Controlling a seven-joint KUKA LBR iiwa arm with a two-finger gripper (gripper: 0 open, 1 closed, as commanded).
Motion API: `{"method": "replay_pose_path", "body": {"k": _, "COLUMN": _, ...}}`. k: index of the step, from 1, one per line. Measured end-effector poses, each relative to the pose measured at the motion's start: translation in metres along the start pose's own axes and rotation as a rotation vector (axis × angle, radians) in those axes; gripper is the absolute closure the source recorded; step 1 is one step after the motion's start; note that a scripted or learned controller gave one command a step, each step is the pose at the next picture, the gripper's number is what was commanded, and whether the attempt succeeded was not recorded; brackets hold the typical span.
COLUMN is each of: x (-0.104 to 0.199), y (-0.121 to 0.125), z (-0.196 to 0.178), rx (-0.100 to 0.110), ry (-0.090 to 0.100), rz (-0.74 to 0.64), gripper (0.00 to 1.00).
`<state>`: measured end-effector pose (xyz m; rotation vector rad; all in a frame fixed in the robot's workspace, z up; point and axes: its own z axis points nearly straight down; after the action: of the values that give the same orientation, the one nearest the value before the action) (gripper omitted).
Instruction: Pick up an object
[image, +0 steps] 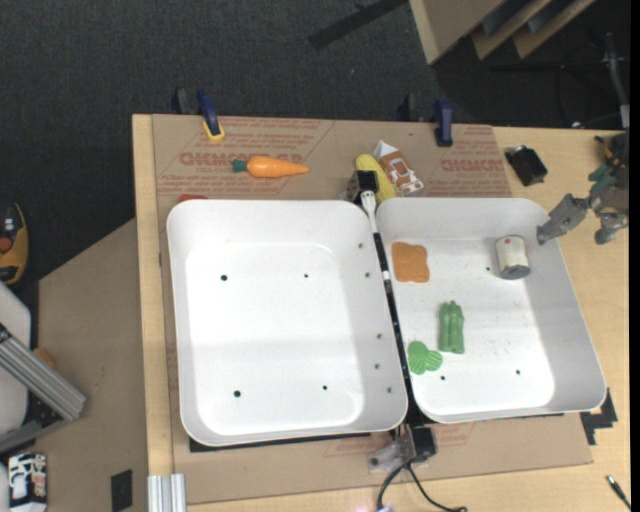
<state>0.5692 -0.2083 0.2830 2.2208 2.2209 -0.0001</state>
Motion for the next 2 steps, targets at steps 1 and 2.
{"method": "replay_pose_path", "body": {"k": 1, "x": 0.000, "y": 0.001, "z": -0.011, "rx": -0.003, "ry": -0.002, "rz": -0.001, "gripper": 1.00}}
{"method": "replay_pose_path", "body": {"k": 2, "x": 0.142, "y": 0.037, "z": -0.015, "rx": -0.004, "ry": 0.003, "rz": -0.012, "gripper": 1.00}}
